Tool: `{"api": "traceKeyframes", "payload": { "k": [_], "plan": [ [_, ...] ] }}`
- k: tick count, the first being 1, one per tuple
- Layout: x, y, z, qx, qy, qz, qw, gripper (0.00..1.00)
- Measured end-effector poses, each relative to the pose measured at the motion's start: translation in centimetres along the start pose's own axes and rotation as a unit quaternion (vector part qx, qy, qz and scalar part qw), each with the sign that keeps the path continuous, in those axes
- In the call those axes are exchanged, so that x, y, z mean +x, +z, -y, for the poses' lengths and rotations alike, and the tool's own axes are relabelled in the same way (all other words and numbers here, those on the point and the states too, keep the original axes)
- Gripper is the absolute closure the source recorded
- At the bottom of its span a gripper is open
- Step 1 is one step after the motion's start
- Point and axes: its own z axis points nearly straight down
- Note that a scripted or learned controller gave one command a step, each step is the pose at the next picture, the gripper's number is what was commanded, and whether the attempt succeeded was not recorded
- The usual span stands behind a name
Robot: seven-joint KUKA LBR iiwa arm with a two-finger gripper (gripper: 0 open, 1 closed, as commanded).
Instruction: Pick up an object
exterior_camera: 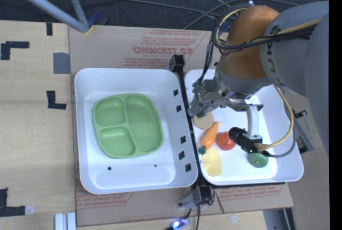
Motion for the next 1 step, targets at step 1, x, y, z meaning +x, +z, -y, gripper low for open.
{"api": "traceKeyframes", "payload": {
  "k": [1],
  "plan": [
    [6.21, -0.58, 0.29, -0.001, -0.001, 0.0, 1.0, 1.0]
  ]
}}
